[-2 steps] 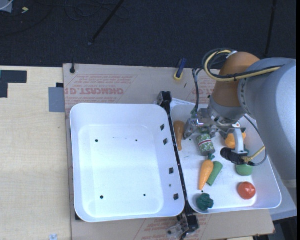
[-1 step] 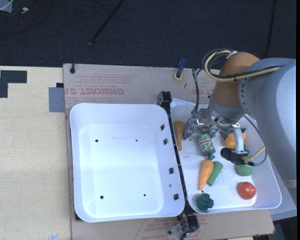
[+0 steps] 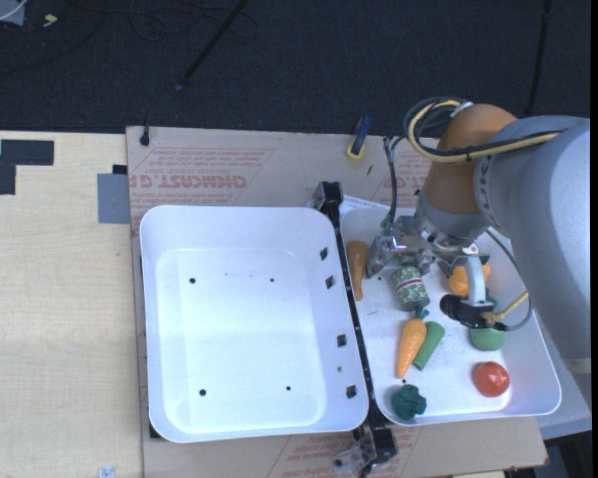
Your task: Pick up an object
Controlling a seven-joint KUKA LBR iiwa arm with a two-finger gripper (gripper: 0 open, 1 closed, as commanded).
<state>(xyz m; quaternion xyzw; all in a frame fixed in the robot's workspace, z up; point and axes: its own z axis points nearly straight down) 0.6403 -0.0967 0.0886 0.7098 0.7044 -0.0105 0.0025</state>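
Observation:
My gripper [image 3: 403, 260] hangs low over the upper middle of the right bin [image 3: 538, 396], below the arm's orange band. Right under it lies a small green and white speckled object [image 3: 411, 288]; whether the gripper touches it I cannot tell. In the same bin lie an orange carrot [image 3: 410, 345] beside a green stick-shaped piece [image 3: 430, 345], a dark green broccoli-like piece [image 3: 410, 402], a red tomato [image 3: 491, 378], a green round piece [image 3: 486, 338], an orange piece [image 3: 458, 281] partly behind the arm's cables, and a brownish-orange piece [image 3: 356, 267] against the left wall.
The left bin [image 3: 159, 267] sits beside the right one, joined by a black divider [image 3: 347, 307]. The big grey arm body [image 3: 548, 227] covers the right bin's far right side. A blue and yellow clip [image 3: 359, 139] lies on the cardboard behind the bins.

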